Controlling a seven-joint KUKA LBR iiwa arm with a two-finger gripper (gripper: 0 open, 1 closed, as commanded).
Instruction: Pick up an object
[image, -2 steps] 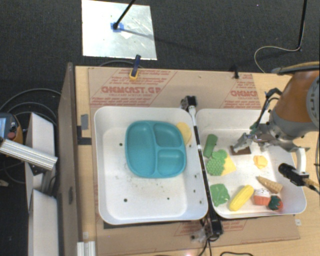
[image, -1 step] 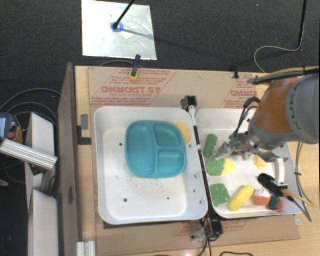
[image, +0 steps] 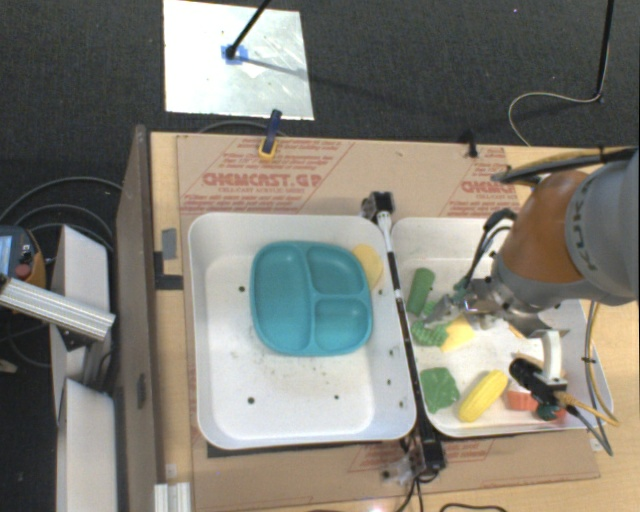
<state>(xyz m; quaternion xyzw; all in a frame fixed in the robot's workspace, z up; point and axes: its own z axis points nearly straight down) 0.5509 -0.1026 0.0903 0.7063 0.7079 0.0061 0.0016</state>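
Camera view: grey-and-orange arm (image: 570, 240) reaches from the right, its hand (image: 452, 318) low over the right white bin (image: 470, 425), seemingly beside a small yellow piece (image: 457, 337); grip state unclear.

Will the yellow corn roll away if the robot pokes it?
Probably a bit. The corn looks long and rounded, lying on its side on the flat floor of the right bin, so a sideways push could roll it. It likely won't go far: the bin's near wall is close. It looks like a plastic toy, so probably stiff and light.
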